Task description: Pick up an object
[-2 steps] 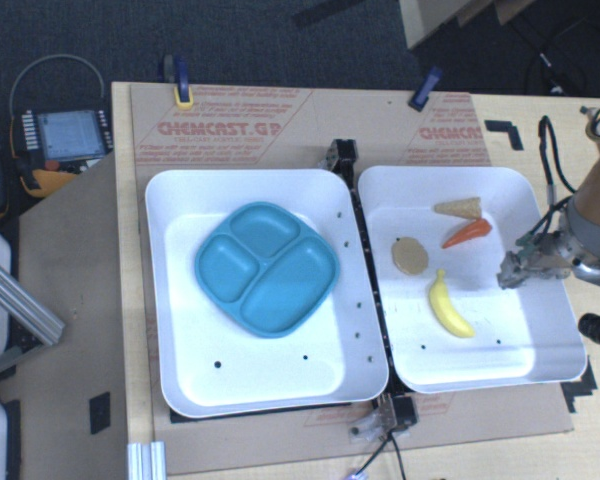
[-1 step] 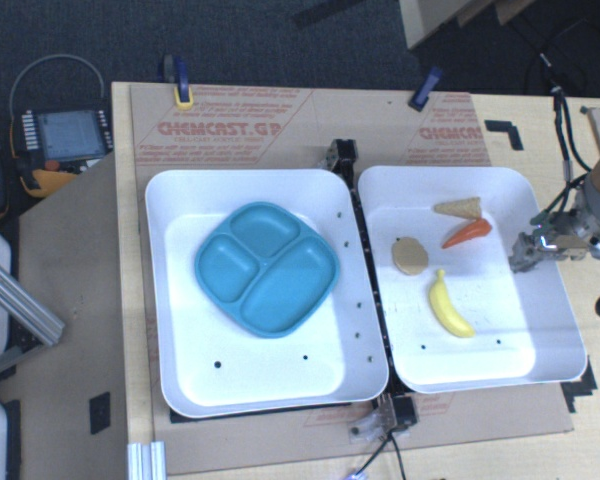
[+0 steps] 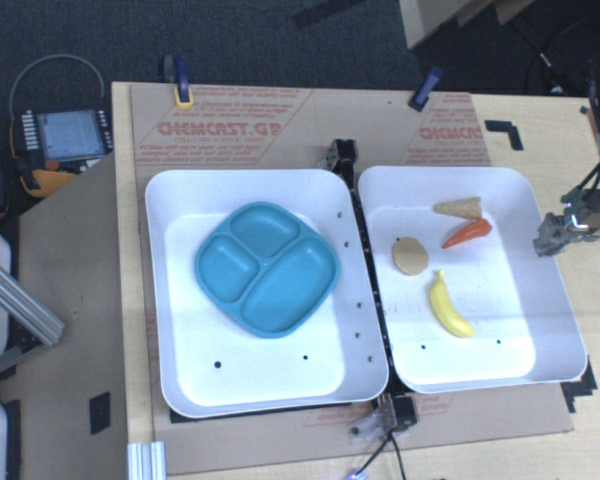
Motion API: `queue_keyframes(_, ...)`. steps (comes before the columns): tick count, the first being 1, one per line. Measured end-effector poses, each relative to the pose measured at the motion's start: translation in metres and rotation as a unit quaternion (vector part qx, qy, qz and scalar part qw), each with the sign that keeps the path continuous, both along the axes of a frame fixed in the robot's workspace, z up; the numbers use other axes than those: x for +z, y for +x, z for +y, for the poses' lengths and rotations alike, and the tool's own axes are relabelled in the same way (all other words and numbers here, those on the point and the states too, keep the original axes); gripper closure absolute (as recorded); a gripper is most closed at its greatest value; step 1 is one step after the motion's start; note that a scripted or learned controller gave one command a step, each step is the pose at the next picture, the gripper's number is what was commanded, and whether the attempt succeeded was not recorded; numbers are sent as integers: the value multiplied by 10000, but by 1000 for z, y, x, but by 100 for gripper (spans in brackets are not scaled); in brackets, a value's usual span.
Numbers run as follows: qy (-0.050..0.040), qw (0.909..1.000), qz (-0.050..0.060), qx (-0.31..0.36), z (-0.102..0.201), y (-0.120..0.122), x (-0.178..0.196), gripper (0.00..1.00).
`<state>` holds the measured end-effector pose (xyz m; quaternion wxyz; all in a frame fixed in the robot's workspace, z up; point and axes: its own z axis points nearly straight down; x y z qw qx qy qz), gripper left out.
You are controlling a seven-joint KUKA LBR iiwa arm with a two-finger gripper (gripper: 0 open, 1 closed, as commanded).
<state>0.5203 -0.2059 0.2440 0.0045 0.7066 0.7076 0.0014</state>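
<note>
One fixed camera looks down at a slant from above on both white bins [image 3: 165, 268].

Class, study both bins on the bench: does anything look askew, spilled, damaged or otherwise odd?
Nothing stands out. The blue divided plate lies flat in the left bin, turned at a slant. In the right bin the banana, carrot, tan wedge and round tan piece lie apart, whole.
</note>
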Motion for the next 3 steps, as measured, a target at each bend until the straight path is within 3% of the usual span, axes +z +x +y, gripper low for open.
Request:
queue_keyframes(1, 17, 10000, 21, 17, 49, 7, 8, 100)
queue_keyframes(3, 33, 10000, 60, 21, 153, 23, -18, 100)
